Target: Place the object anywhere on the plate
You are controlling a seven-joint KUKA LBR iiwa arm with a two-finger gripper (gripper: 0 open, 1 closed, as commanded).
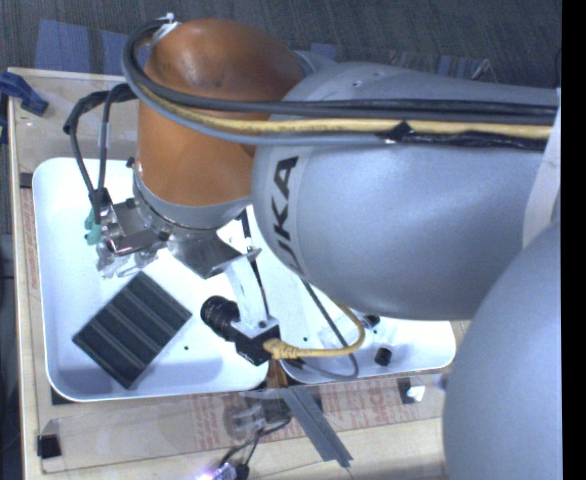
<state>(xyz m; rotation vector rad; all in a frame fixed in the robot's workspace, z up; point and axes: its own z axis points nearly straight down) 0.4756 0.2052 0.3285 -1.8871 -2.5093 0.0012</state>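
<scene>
The arm (373, 218) hangs over the left bin (48, 268), whose lower left holds a dark ribbed slab (133, 330), likely the plate; the gripper's state and the object are hidden, so placing apparently comes next.

Arm (373, 228) blocks most of my view: it hides nearly all of the right bin (423, 353) and the left bin's (53, 268) upper right part. Gripper (123, 238) sits under the orange band (203, 108), fingers too cluttered to read. Arm runs off the frame's right and bottom edges.
</scene>
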